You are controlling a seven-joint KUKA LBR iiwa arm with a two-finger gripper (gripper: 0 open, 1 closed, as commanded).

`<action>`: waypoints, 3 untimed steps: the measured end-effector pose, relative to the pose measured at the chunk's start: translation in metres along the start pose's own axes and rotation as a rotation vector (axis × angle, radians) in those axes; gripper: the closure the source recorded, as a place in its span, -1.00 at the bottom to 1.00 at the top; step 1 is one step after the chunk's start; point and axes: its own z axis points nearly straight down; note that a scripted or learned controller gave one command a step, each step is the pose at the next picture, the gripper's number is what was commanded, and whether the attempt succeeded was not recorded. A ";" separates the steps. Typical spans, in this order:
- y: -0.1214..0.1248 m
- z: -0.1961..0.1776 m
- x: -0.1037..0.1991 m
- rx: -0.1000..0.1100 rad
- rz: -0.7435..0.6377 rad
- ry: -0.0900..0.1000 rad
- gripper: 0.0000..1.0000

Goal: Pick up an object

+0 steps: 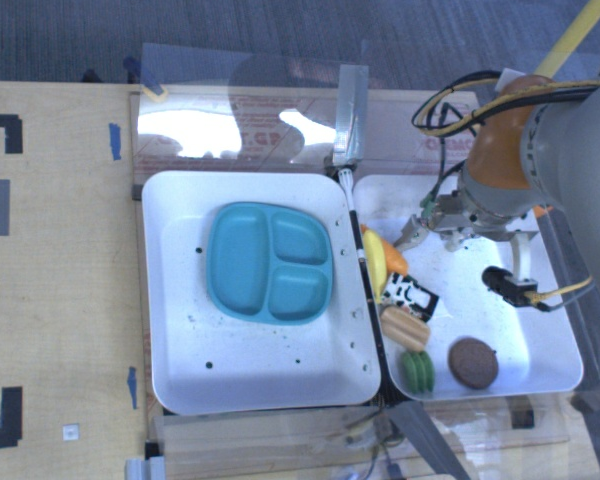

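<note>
My gripper (442,230) hangs over the upper middle of the right bin (550,368), under the grey arm with its orange band. Nothing shows held in it. Along the bin's left wall lie a yellow banana (375,253), a small orange piece (395,263), a black-and-white item (410,295), a tan bread-like roll (404,329) and a green item (417,370). A brown round disc (473,362) rests near the front of the bin. The gripper is to the right of the banana and above it in the view, apart from all the objects.
The left bin (170,348) holds a blue divided plate (270,262). A metal divider post (349,118) stands at the back between the bins. Cables and a black fitting (507,283) hang from the arm over the right bin's right side.
</note>
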 end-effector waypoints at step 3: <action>-0.099 -0.012 0.009 -0.004 -0.003 0.001 -1.00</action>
